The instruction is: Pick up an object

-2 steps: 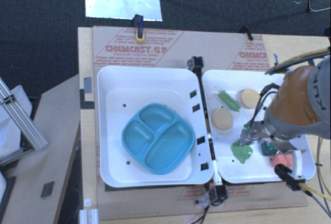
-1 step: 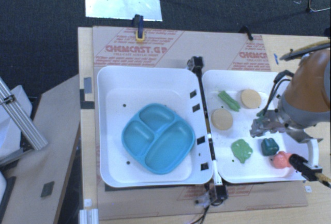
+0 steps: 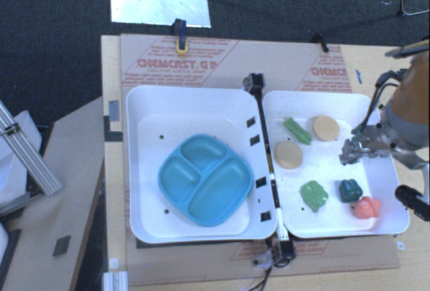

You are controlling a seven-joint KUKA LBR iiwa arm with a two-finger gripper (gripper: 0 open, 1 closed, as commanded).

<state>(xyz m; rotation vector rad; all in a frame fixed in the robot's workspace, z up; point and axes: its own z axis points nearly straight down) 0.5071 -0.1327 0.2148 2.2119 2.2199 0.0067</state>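
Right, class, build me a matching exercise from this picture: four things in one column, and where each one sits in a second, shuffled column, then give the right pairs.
Things:
1. blue plastic divided plate
2. long green bean-shaped toy
3. pink rounded toy
4. robot's hand

Places:
A. front right corner of the right bin
B. over the right bin, above the dark teal toy
C. in the left bin
D. back of the right bin, left of the round tan disc

Pairs: 1-C, 2-D, 3-A, 4-B
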